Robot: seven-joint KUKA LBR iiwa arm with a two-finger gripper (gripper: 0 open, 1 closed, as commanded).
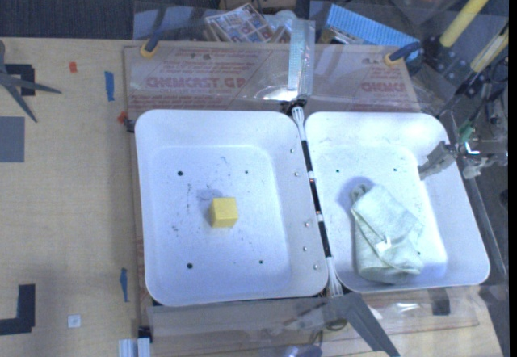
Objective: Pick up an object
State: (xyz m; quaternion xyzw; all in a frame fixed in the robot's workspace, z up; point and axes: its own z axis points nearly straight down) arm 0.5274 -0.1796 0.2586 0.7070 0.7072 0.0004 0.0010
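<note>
White cloth in right bin; yellow block in left bin.

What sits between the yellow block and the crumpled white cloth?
In the camera view, the yellow block lies in the left bin and the white cloth in the right bin. Between them: bare bin floor and the two bins' adjoining rims.
</note>
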